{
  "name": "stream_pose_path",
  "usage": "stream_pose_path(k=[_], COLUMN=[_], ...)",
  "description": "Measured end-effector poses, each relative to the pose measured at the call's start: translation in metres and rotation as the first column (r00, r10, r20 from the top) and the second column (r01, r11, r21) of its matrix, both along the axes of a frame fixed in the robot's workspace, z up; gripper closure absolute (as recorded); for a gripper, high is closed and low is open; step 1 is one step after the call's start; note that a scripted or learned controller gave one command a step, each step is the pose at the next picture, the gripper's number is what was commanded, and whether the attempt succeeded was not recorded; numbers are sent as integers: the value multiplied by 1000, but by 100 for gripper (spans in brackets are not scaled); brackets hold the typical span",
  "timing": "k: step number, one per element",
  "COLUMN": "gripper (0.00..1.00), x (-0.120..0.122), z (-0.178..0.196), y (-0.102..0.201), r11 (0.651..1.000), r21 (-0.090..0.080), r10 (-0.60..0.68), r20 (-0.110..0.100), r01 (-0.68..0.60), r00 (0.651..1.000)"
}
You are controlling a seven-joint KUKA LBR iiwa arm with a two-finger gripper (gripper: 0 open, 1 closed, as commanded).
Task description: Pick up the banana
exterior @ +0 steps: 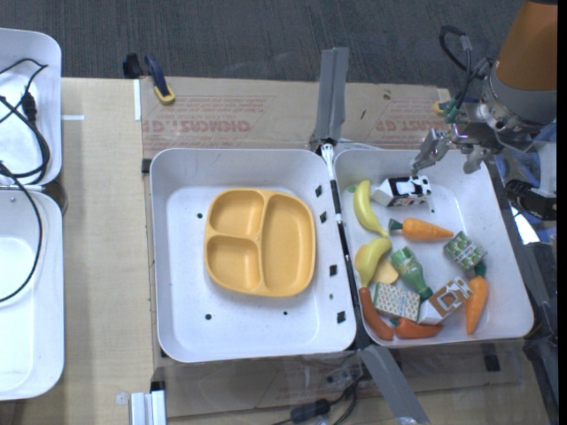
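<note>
Nearest me, along the front of the right bin (518, 312), a clutter of toy food is lying: a red pepper-like piece (376, 317), a patterned carton (396, 301), a small brown-and-white box (450, 297) and a carrot (477, 302) standing on end at about four o'clock in the bin. A green bottle (410, 269) is leaning among them, with a green cube (463, 251) at about three o'clock of it.

In the left bin (177, 326) a yellow divided plate (261, 241) is sitting near the middle.

Further back in the right bin, one banana (372, 258) is lying against the left wall at nine o'clock, and a second banana (366, 207) is curving just beyond it at ten o'clock. Another carrot (426, 230) is lying on its side beside them, and a black-and-white milk carton (403, 191) is resting behind that.

At the bin's far edge, around one o'clock, the end effector (450, 151) is hovering above the rim with its fingers spread apart, gripping nothing, well apart from both bananas. Cardboard (239, 113) is covering the counter (97, 237) beyond.
</note>
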State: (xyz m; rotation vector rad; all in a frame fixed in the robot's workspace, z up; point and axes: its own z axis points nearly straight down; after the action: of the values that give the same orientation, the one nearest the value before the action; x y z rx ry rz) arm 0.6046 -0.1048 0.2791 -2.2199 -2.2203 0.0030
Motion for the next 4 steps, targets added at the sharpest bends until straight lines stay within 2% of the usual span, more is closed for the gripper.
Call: stream_pose_path(k=[1, 2, 3, 4], gripper=[0, 0, 0, 0], x=[35, 54, 20, 23], z=[-89, -88, -88, -88], y=[89, 113, 83, 46], r11=[999, 994, 999, 1000], r21=[-1, -1, -1, -2], r10=[-49, -105, -45, -14], r20=[-1, 1, 0, 1], r01=[49, 105, 45, 14], r00=[999, 994, 999, 1000])
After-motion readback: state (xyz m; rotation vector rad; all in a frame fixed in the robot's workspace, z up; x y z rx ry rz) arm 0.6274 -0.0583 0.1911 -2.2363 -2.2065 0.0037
